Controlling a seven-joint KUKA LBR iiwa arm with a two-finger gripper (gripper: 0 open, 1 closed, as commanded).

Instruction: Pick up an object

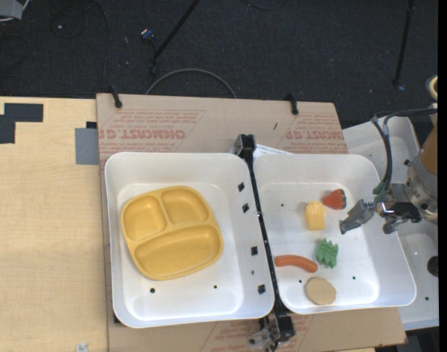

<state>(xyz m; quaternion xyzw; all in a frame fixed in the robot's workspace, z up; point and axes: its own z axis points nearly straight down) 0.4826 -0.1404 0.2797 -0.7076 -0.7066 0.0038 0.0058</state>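
gripper at the right bin's edge

left of the right bin (355, 169) – a yellow divided plate (172, 230). inside it – corn (315, 215), strawberry (335, 198), broccoli (327, 252), sausage (295, 263), cookie (320, 291). at its right wall the gripper (370, 217) hangs, fingers apart, holding nothing.

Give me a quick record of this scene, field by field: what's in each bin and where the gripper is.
left bin: yellow divided plate
right bin: strawberry, corn, green toy, sausage, tan round piece
gripper: over the right bin's right side, just right of the corn, below the strawberry
held: nothing visible in the gripper
task state: no object picked up yet
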